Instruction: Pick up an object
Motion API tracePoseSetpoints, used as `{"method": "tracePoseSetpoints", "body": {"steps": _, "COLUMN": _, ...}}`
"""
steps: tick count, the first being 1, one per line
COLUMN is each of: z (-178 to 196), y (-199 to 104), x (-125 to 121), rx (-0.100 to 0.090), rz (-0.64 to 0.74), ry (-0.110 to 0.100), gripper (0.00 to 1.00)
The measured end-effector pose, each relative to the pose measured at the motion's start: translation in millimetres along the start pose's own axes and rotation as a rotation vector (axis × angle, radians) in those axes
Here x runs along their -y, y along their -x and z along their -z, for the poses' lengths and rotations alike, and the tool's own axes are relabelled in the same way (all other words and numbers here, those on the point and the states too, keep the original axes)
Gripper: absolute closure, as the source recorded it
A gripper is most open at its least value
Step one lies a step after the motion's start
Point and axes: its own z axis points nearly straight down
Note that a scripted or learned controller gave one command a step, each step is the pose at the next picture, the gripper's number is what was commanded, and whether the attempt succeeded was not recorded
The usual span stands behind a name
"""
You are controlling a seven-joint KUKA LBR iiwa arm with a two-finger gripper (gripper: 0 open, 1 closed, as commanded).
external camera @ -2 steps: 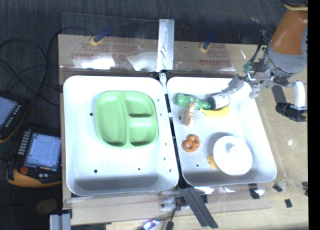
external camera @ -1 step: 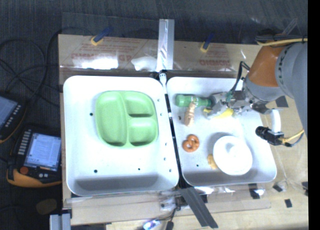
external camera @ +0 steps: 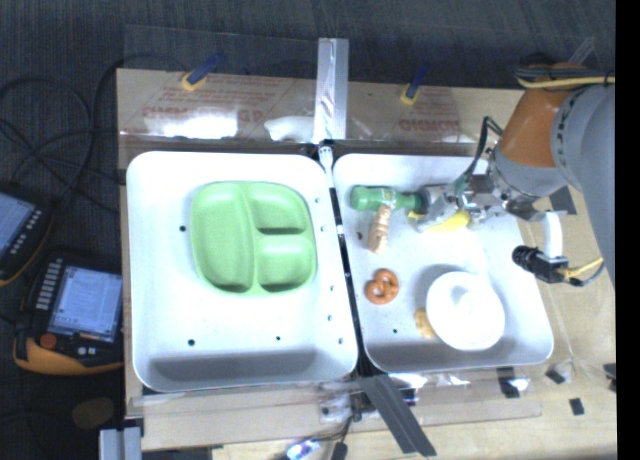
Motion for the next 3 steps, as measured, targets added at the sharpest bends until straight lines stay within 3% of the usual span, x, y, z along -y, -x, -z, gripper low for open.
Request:
{"method": "tracePoseSetpoints", "body": {"steps": 1, "z": 1, "y": 6, "x": -24, "rx": -0.017, "rz": -0.083, "ry": -0.021, "gripper": 0.0}}
{"method": "tracePoseSetpoints", "body": {"steps": 2, "z": 9, "y": 6, "x": -23, "rx": -0.011, "rz": -0.081, "ry": -0.023, "gripper": 1.0}}
{"method": "tracePoseSetpoints", "body": {"steps": 3, "z": 99, "y": -49, "x": 48, "rx": 0.004, "rz": -0.113, "ry": -0.006, "gripper": 1.0}}
